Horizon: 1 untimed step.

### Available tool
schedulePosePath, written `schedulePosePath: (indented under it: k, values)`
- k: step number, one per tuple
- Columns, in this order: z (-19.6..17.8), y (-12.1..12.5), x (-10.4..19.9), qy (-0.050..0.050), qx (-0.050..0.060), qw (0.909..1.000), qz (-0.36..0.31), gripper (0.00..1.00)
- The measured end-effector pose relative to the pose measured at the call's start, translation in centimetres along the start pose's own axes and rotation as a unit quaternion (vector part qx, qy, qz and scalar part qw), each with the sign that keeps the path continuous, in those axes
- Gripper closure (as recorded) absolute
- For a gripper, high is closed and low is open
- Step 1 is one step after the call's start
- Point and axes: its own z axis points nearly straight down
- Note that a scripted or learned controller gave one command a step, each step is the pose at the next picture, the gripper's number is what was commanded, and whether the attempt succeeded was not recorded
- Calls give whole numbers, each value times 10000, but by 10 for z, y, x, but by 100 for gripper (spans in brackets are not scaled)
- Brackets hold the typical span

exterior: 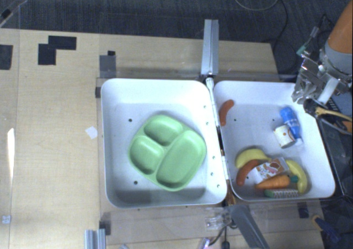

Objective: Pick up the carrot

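The carrot (274, 182) is small and orange. It lies on its side near the front edge of the right bin (259, 132), just below a snack packet (268, 168) and between a reddish sausage (244, 172) and a banana (299, 175). My gripper (306, 92) hangs over the bin's far right corner, well behind the carrot and apart from it. Nothing shows in its grasp.
The right bin also holds a second banana (250, 157), another sausage (225, 112) by the divider, a blue bottle (290, 118) and a small white block (284, 136). A green divided plate (168, 151) sits in the left bin (121, 104).
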Motion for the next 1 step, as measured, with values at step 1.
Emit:
schedulePosePath:
  k: [1]
  values:
    - [-12, 1, 2, 8, -22, 10000, -32, 100]
